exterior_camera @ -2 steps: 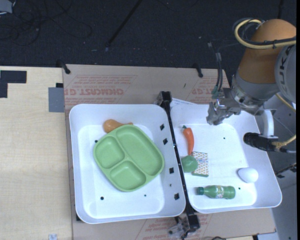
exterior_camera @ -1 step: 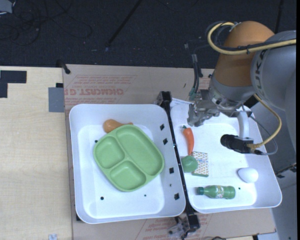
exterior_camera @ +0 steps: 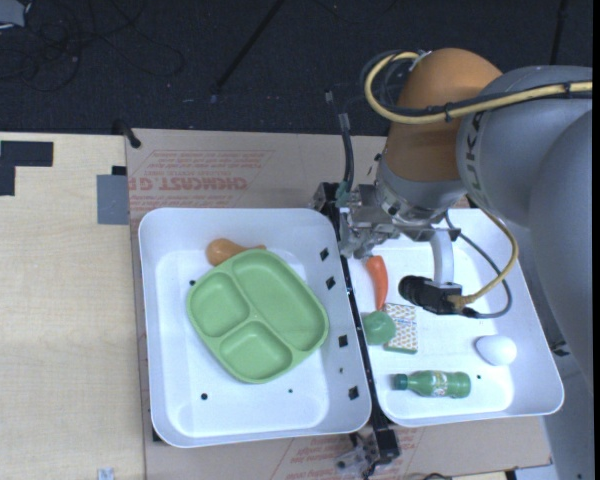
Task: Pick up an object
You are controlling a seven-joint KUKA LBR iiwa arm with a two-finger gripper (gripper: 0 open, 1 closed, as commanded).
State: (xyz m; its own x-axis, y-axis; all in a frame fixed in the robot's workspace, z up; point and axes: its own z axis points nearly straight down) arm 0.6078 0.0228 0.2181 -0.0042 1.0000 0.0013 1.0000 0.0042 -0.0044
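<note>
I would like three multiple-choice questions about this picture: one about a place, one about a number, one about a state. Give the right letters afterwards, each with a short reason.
1. Where is the green divided plate?
A. in the left bin
B. in the right bin
C. on the bare bench

2. How many compartments does the plate have?
A. two
B. three
C. five

3. How is the green bottle placed?
A. standing upright
B. lying on its side
C. leaning on the plate

Answers:
1 A: the plate sits inside the left bin, partly covering an orange object.
2 B: its ridges mark off three sections.
3 B: the bottle lies flat along the floor of the right bin, near a white egg-like object.
</note>
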